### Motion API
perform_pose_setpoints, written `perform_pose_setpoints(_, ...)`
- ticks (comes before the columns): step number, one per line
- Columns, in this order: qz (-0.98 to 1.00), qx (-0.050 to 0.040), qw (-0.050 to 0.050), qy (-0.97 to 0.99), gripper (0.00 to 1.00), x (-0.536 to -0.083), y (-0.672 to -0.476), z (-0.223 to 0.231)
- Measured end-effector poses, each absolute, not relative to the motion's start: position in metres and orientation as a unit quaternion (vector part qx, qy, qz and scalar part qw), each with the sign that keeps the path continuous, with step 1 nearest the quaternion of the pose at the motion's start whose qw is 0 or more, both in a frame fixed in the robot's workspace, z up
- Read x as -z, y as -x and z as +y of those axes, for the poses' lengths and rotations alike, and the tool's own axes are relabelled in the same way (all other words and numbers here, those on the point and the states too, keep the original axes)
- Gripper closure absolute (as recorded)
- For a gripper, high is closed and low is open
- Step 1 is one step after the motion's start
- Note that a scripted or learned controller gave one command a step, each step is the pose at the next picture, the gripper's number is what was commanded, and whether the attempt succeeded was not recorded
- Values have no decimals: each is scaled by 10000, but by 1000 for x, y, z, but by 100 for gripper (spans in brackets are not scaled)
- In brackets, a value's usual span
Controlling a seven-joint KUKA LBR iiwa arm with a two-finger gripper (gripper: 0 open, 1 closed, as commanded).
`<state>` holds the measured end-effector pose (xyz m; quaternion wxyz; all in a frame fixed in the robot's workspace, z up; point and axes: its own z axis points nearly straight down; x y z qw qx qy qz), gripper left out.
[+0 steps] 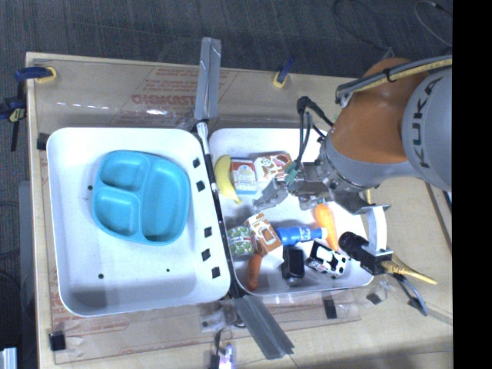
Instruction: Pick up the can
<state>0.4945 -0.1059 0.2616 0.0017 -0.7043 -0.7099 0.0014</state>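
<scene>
Two white bins on the surface [115, 83]: left bin [77, 283] holds a blue tray [142, 197]; tool [273, 194], finger state unclear, hangs over the cluttered right bin [246, 138].

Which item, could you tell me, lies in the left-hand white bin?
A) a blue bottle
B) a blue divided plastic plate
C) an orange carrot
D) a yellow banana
B: the blue divided plastic plate lies in the left white bin, while the yellow banana, orange carrot and blue bottle all lie in the right white bin.
</scene>
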Motion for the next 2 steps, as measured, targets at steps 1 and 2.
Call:
perform_pose_setpoints(1,-7355,52,-107,6774,0,-144,-487,-99)
perform_pose_setpoints(2,-6947,124,-43,7192,0,-136,-486,-108)
